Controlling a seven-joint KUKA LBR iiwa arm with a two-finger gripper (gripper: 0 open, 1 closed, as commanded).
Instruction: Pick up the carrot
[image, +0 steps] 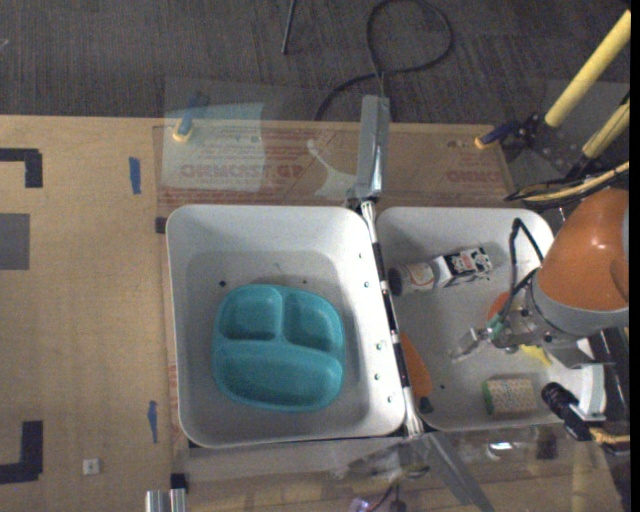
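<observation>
The carrot (415, 368) is a small orange stick lying along the left wall of the right bin (452, 412), near its front corner. My gripper (472, 345) hangs over the middle of that bin, to the right of the carrot and a little farther back, apart from it. The grey arm with its orange band (590, 265) reaches in from the right behind it. Nothing shows in the gripper's grasp.
A teal divided plate (278, 346) lies in the left bin (190, 250). The right bin also holds a white-and-black item (452, 268) at the back, a greenish cylinder (510, 393) at the front right, and small orange (497, 305) and yellow (537, 352) pieces beside the wrist.
</observation>
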